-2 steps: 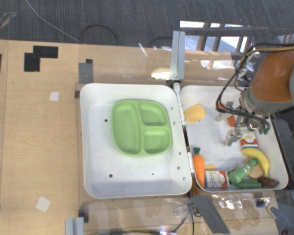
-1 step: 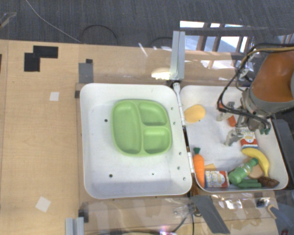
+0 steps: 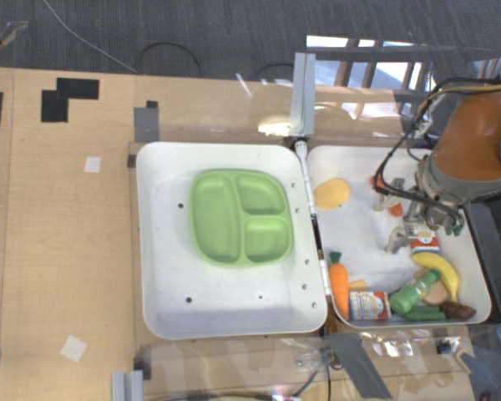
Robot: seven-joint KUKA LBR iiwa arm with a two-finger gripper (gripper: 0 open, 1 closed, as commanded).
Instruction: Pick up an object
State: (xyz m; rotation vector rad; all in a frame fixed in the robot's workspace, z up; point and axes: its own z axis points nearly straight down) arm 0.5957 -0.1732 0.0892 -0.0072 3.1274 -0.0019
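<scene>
Arm (image 3: 476,136) enters from the right and hangs over the right bin (image 3: 359,170), orange band uppermost. The jaws (image 3: 413,232) point down into that bin, above its middle-right part, just over a small red-and-white carton (image 3: 424,242). Whether the jaws are spread or closed cannot be told: cables and the wrist hide much of them, and nothing is plainly seen between them.

Contents of the right bin:
- yellow lump (image 3: 331,193) near the left wall, towards the far end;
- carrot (image 3: 339,284) along the left wall, at the near end;
- can (image 3: 368,305) lying on its side, just beside the carrot;
- green bottle (image 3: 412,294) lying beside the can;
- banana (image 3: 439,271) just right of the bottle, near the carton;
- brown item (image 3: 459,311) in the near right corner, kind unclear.

The left bin (image 3: 171,307) holds a green tray (image 3: 240,217) with three compartments, lying flat near its middle. Both bins rest side by side on the bench (image 3: 58,266), their inner walls touching.
</scene>
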